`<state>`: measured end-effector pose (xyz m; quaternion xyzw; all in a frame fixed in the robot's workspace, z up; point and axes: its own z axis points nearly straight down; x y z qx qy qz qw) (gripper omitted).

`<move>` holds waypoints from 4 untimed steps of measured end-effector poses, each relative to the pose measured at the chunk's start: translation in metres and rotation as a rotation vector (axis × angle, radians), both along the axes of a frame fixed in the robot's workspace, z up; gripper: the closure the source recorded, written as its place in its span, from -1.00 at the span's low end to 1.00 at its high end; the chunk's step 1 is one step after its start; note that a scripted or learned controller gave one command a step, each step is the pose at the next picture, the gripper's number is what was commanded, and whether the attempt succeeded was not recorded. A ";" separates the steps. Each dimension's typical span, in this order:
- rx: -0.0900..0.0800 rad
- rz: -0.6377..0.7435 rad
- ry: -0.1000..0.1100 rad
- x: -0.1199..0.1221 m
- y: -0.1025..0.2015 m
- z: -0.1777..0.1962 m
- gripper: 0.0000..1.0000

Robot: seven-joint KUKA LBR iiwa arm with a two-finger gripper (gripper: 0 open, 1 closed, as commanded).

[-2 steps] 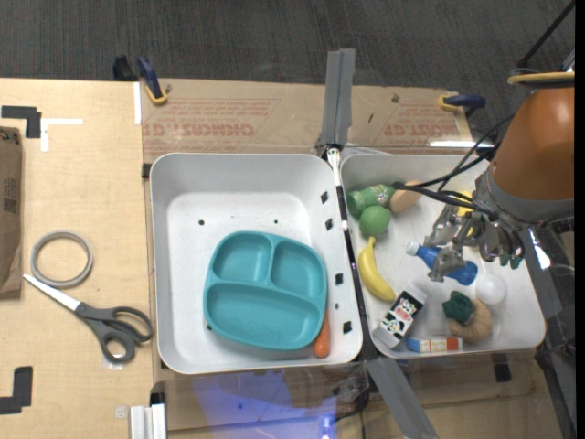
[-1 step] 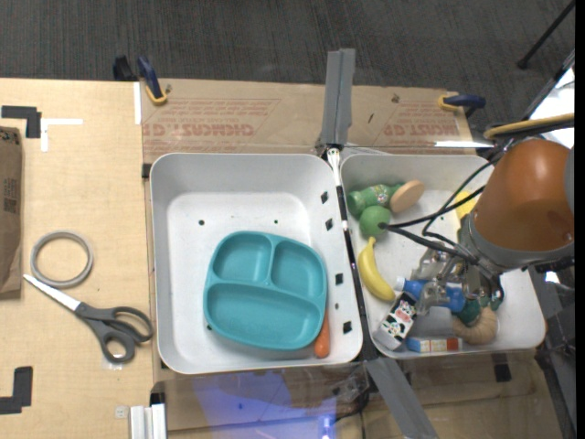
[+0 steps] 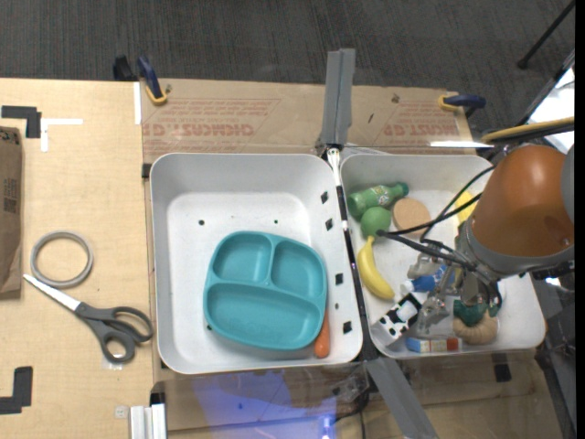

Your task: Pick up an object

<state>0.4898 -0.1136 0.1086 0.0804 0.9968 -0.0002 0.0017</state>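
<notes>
The right bin (image 3: 521, 332) holds several small items: a yellow banana (image 3: 373, 270), a green toy (image 3: 376, 208), a tan round disc (image 3: 411, 214), a black-and-white toy (image 3: 399, 317), a teal piece (image 3: 470, 314) and a tan lump (image 3: 477, 332). My gripper (image 3: 448, 302) hangs low over the bin's front half, among the clutter, under the orange band (image 3: 523, 201). Cables and the wrist cover its tips. The left bin (image 3: 183, 245) carries a teal divided plate (image 3: 267, 290) and an orange carrot (image 3: 322, 341) at the plate's front right.
A divider (image 3: 340, 236) separates the two bins. On the wooden bench at the left lie scissors (image 3: 96, 318) and a tape roll (image 3: 61, 257). A cardboard sheet (image 3: 238, 117) lies behind the bins.
</notes>
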 end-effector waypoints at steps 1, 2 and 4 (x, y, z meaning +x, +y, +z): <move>0.000 -0.045 0.001 0.002 0.021 -0.015 -1.00; 0.000 -0.173 0.000 0.088 0.014 -0.016 -1.00; 0.000 -0.295 -0.001 0.119 0.016 -0.016 -1.00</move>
